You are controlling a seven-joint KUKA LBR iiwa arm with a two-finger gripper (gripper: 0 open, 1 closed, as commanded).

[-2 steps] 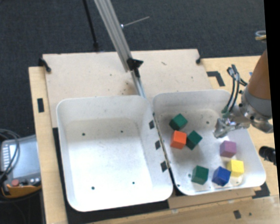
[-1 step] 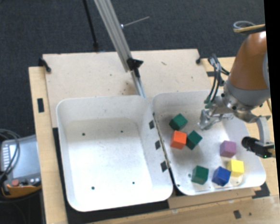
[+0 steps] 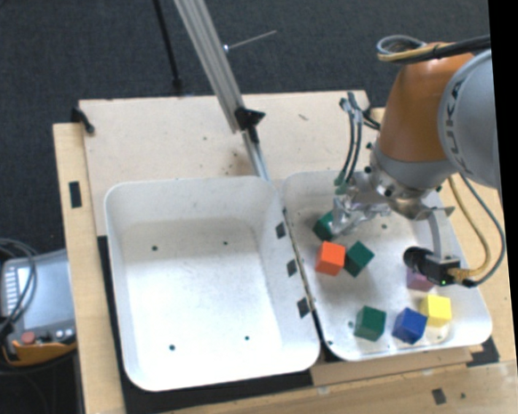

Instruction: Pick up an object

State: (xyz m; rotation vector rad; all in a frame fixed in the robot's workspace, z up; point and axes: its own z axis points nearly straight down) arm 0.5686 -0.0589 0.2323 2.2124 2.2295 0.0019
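My gripper [image 3: 346, 220] hangs low in the right bin [image 3: 470, 332], near its back left part. A dark green block [image 3: 322, 227] lies right against the gripper's left side, partly covered by it. Just in front sit an orange block [image 3: 332, 257] and a green block [image 3: 359, 257], side by side. Nearer the front edge lie another green block [image 3: 370, 322], a blue block [image 3: 409, 325] and a yellow block [image 3: 437, 308]. A purple block [image 3: 416, 279] peeks out beside a black cable fitting.
The left bin [image 3: 125, 257] stands beside the right one, their rims touching at the middle. A slanted metal rail [image 3: 217, 66] rises from behind the bins. The arm's orange band [image 3: 417, 113] and cables overhang the right bin's back right.
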